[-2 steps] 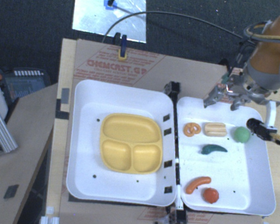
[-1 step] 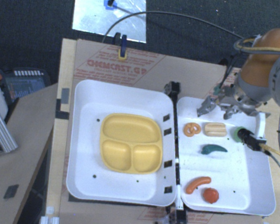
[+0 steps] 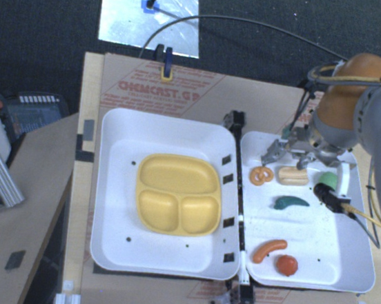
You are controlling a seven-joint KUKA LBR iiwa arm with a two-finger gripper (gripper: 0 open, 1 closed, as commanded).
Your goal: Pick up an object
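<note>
gripper (image 3: 289, 154) hovers spread wide, holding nothing; just beneath sits the tan bread roll (image 3: 293, 175), probably light, stiff plastic, a bit slick — pinch across its short middle.

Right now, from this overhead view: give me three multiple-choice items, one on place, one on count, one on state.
1. Where is the yellow tray?
A. left bin
B. right bin
C. bare bench

2. How many compartments does the tray have?
A. two
B. three
C. five

3. Where is the end effector?
A. above the right bin, near the bread roll and pretzel
B. inside the tray
C. over the tomato

Key: 1 A, it sits in the left bin. 2 B, one wide section over two smaller ones. 3 A, it sits over the right bin's far end; the tomato lies at the near end.
</note>
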